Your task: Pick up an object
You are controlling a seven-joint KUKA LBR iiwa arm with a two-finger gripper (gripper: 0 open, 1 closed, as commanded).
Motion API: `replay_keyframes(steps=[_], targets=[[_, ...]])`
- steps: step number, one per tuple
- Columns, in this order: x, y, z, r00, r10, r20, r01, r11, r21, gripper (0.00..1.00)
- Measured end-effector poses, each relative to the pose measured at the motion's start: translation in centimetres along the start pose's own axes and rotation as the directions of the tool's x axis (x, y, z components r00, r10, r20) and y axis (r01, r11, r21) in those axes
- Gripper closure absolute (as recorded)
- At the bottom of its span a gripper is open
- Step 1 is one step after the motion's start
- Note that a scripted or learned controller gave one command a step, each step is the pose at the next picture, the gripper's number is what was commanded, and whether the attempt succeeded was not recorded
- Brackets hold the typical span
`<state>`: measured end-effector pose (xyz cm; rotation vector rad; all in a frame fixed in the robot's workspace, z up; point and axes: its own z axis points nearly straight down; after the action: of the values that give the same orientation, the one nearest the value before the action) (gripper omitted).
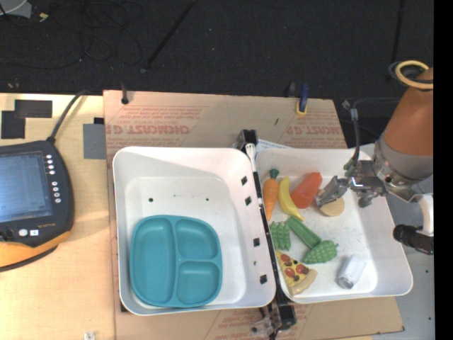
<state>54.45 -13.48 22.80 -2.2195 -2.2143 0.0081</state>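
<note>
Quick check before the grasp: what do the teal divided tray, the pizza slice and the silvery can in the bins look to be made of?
The teal divided tray looks like moulded plastic with a smooth matte finish and rounded compartment edges. The pizza slice seems to be toy plastic or rubber, going by its flat painted toppings. The silvery can has a pale grey sheen suggesting metal or metallic plastic; too small to tell which.

Two bins are set side by side on a cardboard sheet [212,119]. A divided tray [175,261] is held in the near part of the left bin [141,168]. In the right bin [386,261], a carrot [270,197], a banana [287,198] and a pepper [306,189] are ranged left to right at the far side. Nearer lie a cucumber [303,231], a broccoli piece [320,251], a pizza slice [296,273] and, to the right, a small can [350,271]. A control pendant [28,190] is placed well left of the bins.
</note>
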Motion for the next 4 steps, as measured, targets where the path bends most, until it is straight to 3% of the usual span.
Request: replay_keyframes(steps=[2,3,4], targets=[[0.0,0.2,-0.3,1.0,-0.002,0.0,0.002,1.0,-0.005,0.0],[2.3,-4.7,-8.3,1.0,-0.004,0.001,0.004,1.0,-0.013,0.0],[3.7,-1.7,-1.7,1.0,-0.006,-0.001,0.006,1.0,0.0,0.0]])
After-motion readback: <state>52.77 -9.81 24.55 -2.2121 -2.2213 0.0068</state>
